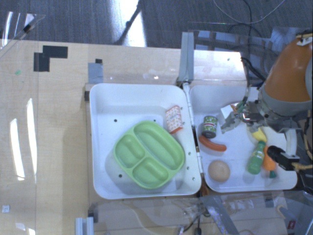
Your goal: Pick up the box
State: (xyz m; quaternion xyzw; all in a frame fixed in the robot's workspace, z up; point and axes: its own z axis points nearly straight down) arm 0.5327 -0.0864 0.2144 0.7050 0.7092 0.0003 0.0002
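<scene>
The box (173, 119) is small, orange and white with a printed pattern. It stands in the left bin (100, 131), leaning against that bin's right wall, just above the green divided plate (149, 154). My gripper (231, 119) hangs over the upper middle of the right bin (288, 182), right of a green-labelled can (209, 126). It is well apart from the box, across the wall between the two bins. Nothing shows held in it.
The right bin also holds a red sausage (212, 144), a tan ball (218, 171), a green bottle (255, 161), a yellow banana (259, 134) and an orange piece (269, 163). The grey and orange arm (291, 77) covers that bin's upper right corner.
</scene>
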